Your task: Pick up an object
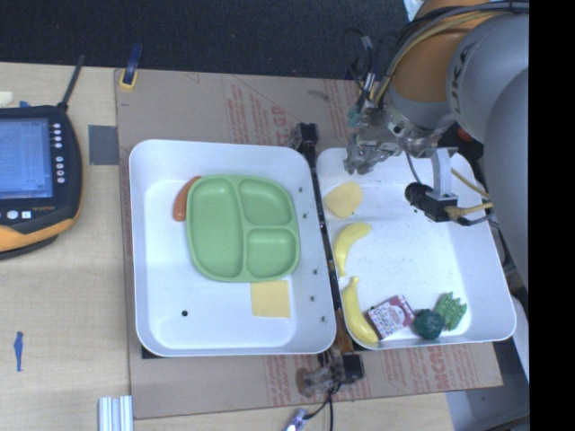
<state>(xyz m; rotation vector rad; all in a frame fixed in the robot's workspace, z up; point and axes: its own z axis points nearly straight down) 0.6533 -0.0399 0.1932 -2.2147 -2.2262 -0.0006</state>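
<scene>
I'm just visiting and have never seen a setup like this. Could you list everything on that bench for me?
bins: 2, white, side by side
divided plate: 1, green, left bin
hot dog toy: 1, orange-red, tucked under the plate's left edge
cheese slice: 1, yellow, left bin, below the plate
round chip: 1, pale yellow, right bin, top
bananas: 2, yellow, right bin's left side
snack packet: 1, red and white, right bin, bottom
broccoli: 1, green, beside the packet
handheld control pad: 1, orange and black, far left
arm: 1, grey with orange band, right
gripper: 1, above the chip
</scene>
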